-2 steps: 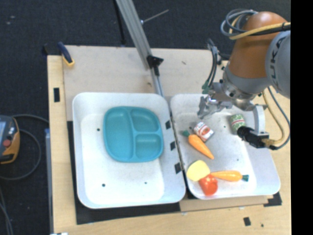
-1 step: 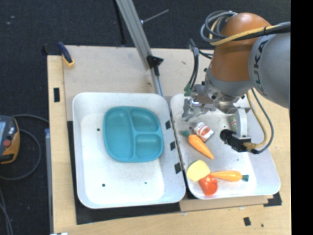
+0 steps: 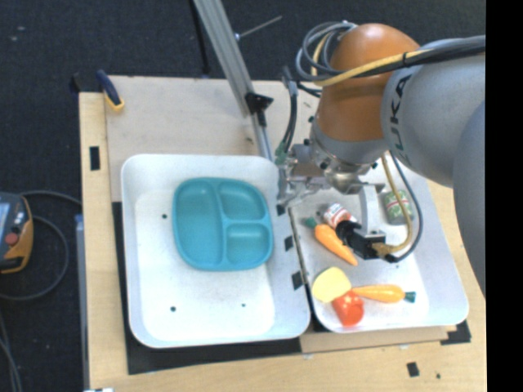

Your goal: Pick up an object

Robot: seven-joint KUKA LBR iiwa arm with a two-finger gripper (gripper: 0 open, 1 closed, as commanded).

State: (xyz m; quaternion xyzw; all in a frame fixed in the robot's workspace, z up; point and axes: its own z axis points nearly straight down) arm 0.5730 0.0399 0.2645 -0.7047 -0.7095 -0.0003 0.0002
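Carrot (image 3: 336,244), yellow piece (image 3: 330,283), red pepper (image 3: 349,309), orange veg (image 3: 381,293) in rt bin, near front.

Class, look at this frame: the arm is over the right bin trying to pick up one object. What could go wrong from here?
1. The carrot, yellow piece and red piece lie crowded together, so a grab may nudge neighbours or catch two.
2. The gripper hangs near the right bin's inner wall and might strike it.

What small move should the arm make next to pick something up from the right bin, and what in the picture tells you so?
Probably lower the tool a little toward the toy carrot. The tool sits at the right bin's left edge, above the toys, with nothing seen between its fingers. The carrot lies just below it in the view, apart from the yellow piece and red piece.
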